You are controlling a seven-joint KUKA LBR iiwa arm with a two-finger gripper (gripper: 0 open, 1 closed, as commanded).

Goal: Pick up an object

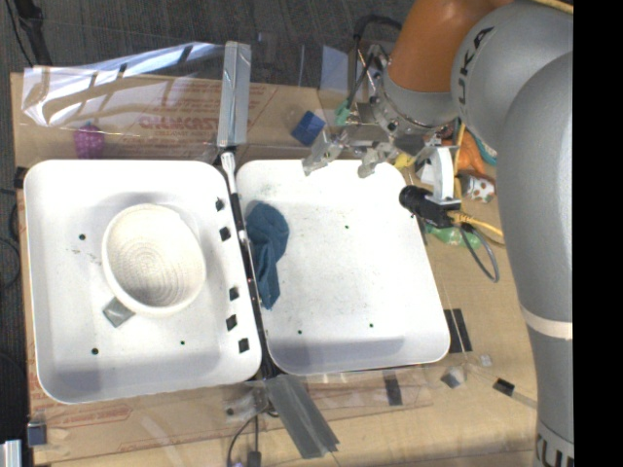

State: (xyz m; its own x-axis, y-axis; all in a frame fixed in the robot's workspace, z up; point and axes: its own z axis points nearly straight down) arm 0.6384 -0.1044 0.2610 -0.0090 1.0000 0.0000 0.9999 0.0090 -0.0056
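The grey arm with its orange band reaches in from the right and holds the two-finger metal gripper [343,161] over the far edge of the right-hand shallow white bin [389,290]. Its two fingers stand spread apart with nothing between them, so the jaws are open and hold nothing. The step in hand looks like the approach: the gripper is raised and not yet set over anything to grasp.

The nearest candidate is a crumpled dark blue cloth [267,246], lying in the right bin against its left wall, near the divider between the bins, well apart from the gripper. In the left-hand white bin [58,358] rests a white ribbed bowl [154,259], with a small grey block [118,312] touching its near-left rim.

The next move, by my judgement, calls for shifting the gripper toward the cloth, lowering with the fingers astride a raised fold, then closing; the wall beside it leaves little room for the left finger
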